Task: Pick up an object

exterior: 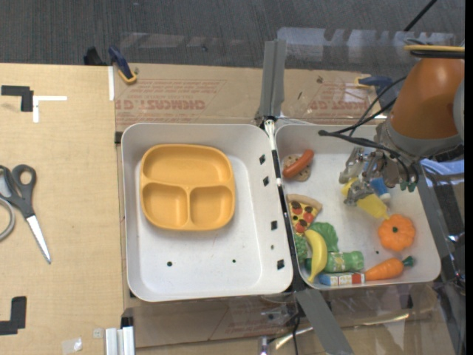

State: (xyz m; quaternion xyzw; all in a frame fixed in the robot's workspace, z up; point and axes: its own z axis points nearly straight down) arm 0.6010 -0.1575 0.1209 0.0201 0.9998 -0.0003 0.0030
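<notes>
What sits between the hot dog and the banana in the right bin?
In the camera view, the pizza slice lies between the hot dog and the banana, beside the bin's left wall.

We see the gripper [363, 186] low in the right bin [332, 140], over a yellow block [372, 205], beside a small pumpkin [397, 232].

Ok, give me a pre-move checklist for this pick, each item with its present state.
1. gripper over the right bin: ok.
2. Target close by: ok, a yellow block lies just under it.
3. Object held between its fingers: cannot tell, the mechanism hides the tips.
4. Neighbours apart from the target: not ok, the pumpkin sits close beside the block.
5. Drop spot open: ok, the orange divided plate in the left bin holds nothing.
</notes>
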